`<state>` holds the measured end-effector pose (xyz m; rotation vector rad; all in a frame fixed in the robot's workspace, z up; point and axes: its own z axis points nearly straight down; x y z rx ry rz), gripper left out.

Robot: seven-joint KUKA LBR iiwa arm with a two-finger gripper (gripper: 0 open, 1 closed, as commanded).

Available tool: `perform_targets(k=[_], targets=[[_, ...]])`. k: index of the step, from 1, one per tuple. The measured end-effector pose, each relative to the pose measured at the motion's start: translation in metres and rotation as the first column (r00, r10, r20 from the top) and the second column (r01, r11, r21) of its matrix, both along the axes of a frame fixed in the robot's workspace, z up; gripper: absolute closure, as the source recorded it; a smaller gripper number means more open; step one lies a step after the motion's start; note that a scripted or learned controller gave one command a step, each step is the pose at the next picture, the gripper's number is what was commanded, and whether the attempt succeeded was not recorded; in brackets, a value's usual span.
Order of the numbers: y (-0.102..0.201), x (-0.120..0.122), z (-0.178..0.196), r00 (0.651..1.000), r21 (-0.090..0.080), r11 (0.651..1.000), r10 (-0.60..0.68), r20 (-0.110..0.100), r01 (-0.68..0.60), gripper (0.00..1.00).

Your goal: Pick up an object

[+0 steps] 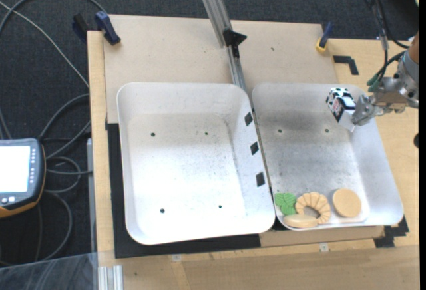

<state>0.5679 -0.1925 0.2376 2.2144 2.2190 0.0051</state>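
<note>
Three small things lie in a row at the near edge of the right bin (373,169): a green piece (285,201), a ridged tan ring (313,207) and a round tan disc (346,203). Your gripper (356,112) sits at the far right corner, well apart from them, with a black-and-white block (340,104) just to its left. You cannot tell if the block is held or just touching, and most of the arm is cut off.

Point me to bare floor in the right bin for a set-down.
Bare: the right white bin's middle, between its divider wall and right rim. Crowded: its near edge, holding the green leafy piece, ridged tan croissant and round tan cookie; the far-right corner, where the gripper meets the black-and-white patterned block.
</note>
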Motion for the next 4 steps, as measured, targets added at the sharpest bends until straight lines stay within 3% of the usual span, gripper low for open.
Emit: perform_targets(k=[1, 4], targets=[[0.046, 0.021, -0.006, 1.000, 0.003, 1.000, 0.004, -0.004, -0.004, 1.00], [0.229, 0.058, -0.012, 1.000, 0.005, 1.000, 0.006, -0.005, -0.006, 1.00]])
